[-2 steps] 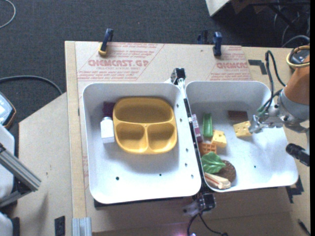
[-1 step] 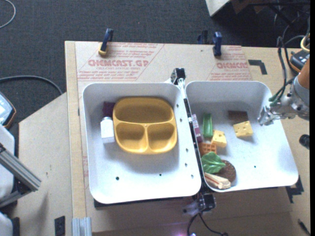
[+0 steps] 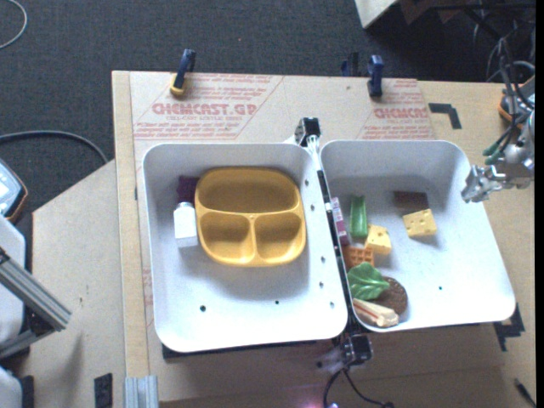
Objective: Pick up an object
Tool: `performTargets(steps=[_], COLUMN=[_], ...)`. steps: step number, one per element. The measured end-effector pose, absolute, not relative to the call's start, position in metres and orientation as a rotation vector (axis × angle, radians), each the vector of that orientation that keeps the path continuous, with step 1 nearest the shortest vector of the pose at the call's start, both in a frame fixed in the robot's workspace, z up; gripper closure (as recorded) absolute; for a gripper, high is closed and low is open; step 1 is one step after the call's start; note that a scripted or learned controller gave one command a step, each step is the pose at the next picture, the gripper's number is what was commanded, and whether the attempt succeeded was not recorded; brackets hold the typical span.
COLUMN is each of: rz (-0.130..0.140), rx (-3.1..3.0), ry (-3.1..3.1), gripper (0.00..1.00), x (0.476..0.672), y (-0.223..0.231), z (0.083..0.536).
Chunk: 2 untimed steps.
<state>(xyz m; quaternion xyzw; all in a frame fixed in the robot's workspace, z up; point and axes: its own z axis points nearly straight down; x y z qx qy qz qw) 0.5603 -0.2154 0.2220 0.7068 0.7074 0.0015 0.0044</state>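
Yellow tray (image 3: 250, 228), perhaps two cheese wedges (image 3: 419, 223)

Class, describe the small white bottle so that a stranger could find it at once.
Start at the left bin, which holds a yellow divided tray. The white bottle stands against the tray's left edge. It is the white thing there; the dark purple object above it is not.

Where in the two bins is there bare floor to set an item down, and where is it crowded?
Left bin: bare floor along the near wall, below the yellow divided tray. Right bin: bare floor right of and below the cheese wedge. Crowded: right bin's left side, where the green pepper, lettuce and other toy food cluster.
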Motion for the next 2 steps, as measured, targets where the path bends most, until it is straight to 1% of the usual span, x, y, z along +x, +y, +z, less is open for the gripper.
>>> performTargets(steps=[1, 2], rz=[0.003, 0.0], rx=[2.216, 2.217], ry=[2.231, 2.232], gripper=[1.0, 1.0], x=[0.565, 0.577], y=[-0.154, -0.099], z=[0.221, 0.212])
